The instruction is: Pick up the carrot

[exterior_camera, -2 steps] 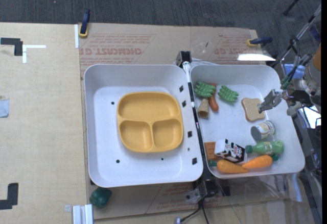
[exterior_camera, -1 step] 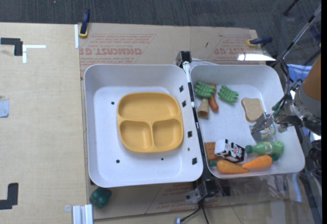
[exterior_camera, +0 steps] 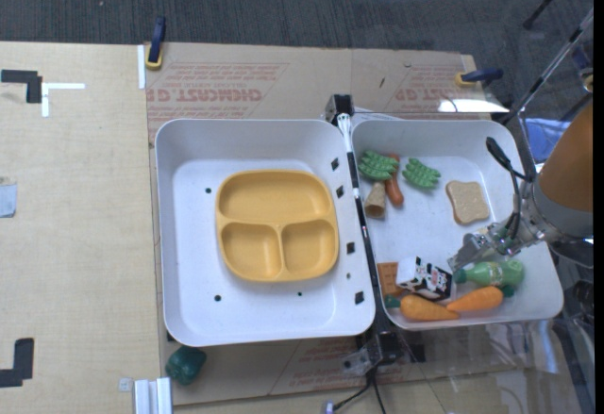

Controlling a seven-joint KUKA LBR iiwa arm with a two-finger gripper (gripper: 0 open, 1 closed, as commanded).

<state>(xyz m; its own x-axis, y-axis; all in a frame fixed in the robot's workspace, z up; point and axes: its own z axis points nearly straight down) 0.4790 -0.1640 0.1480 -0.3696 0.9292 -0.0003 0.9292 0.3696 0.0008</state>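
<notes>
From the camera above the worktop point(exterior_camera: 75, 242), two white bins sat side by side. The left bin point(exterior_camera: 179, 242) held a yellow divided plate point(exterior_camera: 277, 223). In the right bin point(exterior_camera: 528, 308), the carrot point(exterior_camera: 477, 300) lay near the front wall, tip toward another orange piece point(exterior_camera: 427, 310) just beside it. A green bottle point(exterior_camera: 493, 273) lay right behind the carrot. The hand point(exterior_camera: 483, 244) hung low above the bottle, close to the carrot but with nothing seen between its fingers; whether it was open or closed could not be told. Farther back lay a bread slice point(exterior_camera: 468, 201), two green vegetable pieces point(exterior_camera: 378, 164), and a black-and-white toy point(exterior_camera: 427, 278).
</notes>
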